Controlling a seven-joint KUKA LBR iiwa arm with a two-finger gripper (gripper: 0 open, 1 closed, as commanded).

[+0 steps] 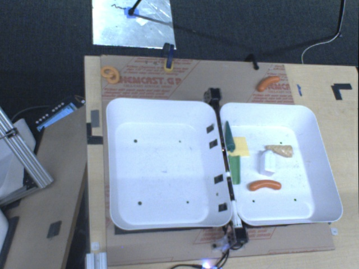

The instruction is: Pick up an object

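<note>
Even overhead light, soft focus, glare on foil sheet (133,15), white bins (162,167) slightly overexposed.

We count two white bins, the left bin (162,167) and the right bin (314,167). In the right bin we see one orange sausage (264,185), one white block (267,162), one tan croissant-like piece (279,150), one yellow square (240,147) and two green pieces (229,137) (234,169). Beyond that bin's far rim lies a second sausage (268,83), and far left of it one orange ring (110,74).
</note>
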